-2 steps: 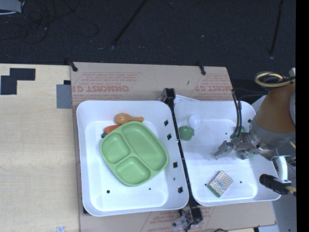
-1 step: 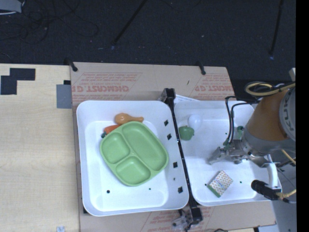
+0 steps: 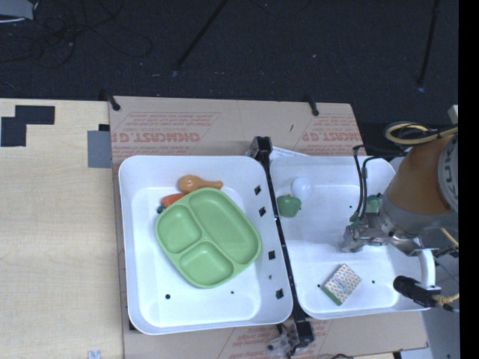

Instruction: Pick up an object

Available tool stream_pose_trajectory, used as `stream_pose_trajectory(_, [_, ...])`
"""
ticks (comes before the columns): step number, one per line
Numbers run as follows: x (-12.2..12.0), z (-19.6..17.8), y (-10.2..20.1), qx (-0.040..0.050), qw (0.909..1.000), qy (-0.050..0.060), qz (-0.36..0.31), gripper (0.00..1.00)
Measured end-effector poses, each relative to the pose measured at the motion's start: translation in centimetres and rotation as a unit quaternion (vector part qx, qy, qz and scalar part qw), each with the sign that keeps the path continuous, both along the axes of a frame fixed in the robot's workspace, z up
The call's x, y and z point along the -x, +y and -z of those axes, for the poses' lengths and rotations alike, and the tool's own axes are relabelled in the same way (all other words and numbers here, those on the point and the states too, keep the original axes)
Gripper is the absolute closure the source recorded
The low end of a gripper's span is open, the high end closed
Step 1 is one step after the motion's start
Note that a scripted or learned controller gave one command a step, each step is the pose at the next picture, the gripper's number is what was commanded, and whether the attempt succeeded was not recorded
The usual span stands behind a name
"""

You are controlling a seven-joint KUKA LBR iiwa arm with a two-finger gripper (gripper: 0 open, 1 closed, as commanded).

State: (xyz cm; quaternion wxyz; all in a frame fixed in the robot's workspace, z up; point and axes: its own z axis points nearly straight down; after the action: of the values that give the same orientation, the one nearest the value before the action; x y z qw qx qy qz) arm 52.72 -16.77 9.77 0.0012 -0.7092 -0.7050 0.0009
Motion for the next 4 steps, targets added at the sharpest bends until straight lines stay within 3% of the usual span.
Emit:
stream_pose_trajectory(2, [0.4,-8.8,1.0,0.0001,1.0000,-0.002,-0.004,1.00])
stream_pose_trajectory(3, [0.6,-15.0,0.3,0.0008,1.0000,-0.003,-0.004,1.00])
stream_pose_trajectory(4, [-0.5,-13.6,5.6,-0.0011,1.0000,0.000,-0.005,1.00])
